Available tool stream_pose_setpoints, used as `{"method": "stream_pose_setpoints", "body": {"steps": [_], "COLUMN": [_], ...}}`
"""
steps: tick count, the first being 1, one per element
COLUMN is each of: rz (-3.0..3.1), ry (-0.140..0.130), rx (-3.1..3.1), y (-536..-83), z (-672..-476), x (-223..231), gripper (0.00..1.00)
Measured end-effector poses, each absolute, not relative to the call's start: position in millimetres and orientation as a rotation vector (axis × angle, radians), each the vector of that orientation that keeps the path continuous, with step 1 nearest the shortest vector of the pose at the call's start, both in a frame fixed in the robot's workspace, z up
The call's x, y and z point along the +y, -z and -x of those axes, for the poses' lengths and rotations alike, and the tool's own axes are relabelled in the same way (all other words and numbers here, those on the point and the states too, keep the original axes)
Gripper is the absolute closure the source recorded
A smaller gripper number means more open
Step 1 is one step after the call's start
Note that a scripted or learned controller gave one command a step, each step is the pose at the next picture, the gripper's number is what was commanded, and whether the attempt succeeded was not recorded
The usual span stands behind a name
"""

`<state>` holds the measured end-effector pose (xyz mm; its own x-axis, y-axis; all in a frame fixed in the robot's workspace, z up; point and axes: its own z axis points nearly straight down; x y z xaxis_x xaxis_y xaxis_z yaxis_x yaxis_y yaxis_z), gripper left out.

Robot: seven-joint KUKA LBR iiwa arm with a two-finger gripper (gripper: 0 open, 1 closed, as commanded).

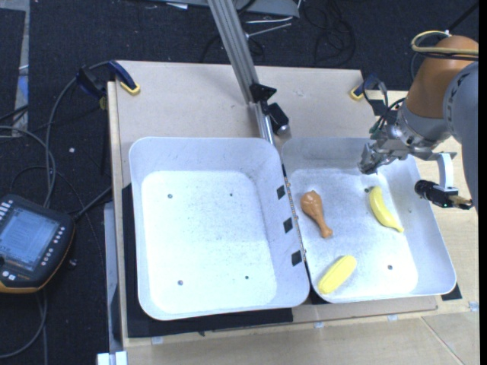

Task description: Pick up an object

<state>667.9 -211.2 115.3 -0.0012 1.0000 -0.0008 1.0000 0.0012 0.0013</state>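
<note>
The pincer (368,166) hangs over the upper edge of the right bin (426,280), small and dark at the end of a tangle of wrist cabling; whether it is spread or pressed together cannot be told, and nothing can be seen in it. The arm (445,74) behind it is cut off by the picture's right side, so only its rounded orange band and a grey stretch show.

Just below and to the right of the pincer lies a banana (384,208), curved, smooth and yellow, on the bin's speckled white floor. Left of it, near the bin's inner wall, lies a toy chicken drumstick (316,212), glossy brown with a narrow bone end pointing down-right. Nearer the front rim rests an ear of corn (337,274), yellow and stubby, set aslant.

The left bin (152,166) is shallow, white and round-cornered, its floor dusted with dark specks. Both sit on a pale wooden tabletop (198,97), crossed by a slanting metal rail (236,44).
</note>
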Motion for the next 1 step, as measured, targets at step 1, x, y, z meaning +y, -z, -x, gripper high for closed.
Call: {"method": "stream_pose_setpoints", "body": {"steps": [1], "rz": [-2.218], "ry": [-0.003], "rx": [2.220], "y": [-158.6], "z": [-670.9], "x": [-207.5], "gripper": [1.00]}}
